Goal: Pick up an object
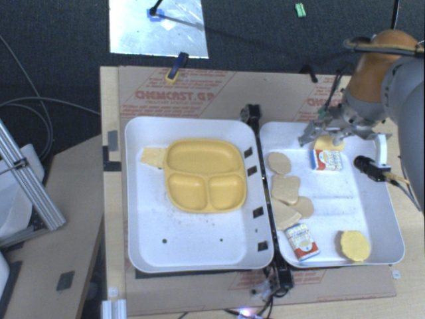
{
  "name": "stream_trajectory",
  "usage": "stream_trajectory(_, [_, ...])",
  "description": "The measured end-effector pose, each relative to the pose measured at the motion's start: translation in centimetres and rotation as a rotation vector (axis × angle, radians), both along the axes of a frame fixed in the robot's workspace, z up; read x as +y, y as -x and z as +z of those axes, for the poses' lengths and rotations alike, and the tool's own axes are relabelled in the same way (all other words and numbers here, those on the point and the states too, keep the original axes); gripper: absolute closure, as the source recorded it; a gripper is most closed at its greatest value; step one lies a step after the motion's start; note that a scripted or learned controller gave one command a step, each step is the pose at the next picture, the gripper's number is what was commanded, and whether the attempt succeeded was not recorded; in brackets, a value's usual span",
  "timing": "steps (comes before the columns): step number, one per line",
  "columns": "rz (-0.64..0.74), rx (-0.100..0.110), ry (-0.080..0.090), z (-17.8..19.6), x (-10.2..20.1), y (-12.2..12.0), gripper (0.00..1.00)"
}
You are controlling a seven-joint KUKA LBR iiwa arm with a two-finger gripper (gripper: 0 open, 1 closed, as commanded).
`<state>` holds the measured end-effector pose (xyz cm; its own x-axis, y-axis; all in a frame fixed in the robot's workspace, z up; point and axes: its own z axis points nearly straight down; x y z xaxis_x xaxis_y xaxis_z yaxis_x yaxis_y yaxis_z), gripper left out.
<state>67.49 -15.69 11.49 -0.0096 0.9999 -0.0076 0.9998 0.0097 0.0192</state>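
The gripper hangs over the far end of the right bin, right above a small carton with a yellow top and a red and white front. Whether the jaws are spread or closed, and whether they touch the carton, cannot be told from this angle. The grey arm with its orange band reaches in behind it.

Beside the carton, toward the divider, lie several tan flat bread slices in a loose column, overlapping one another. Past the slices from the carton, at the bin's near edge, sits a second small red and white carton, tilted. A round yellow cookie lies well apart from the first carton, in the near right corner.

The left bin holds a yellow divided plate, with a pale yellow square touching its left edge.
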Motion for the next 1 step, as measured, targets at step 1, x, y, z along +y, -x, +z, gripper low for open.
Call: stream_trajectory(1, [-0.010,0.012,-0.005,-2.67,-2.76,0.43,0.00])
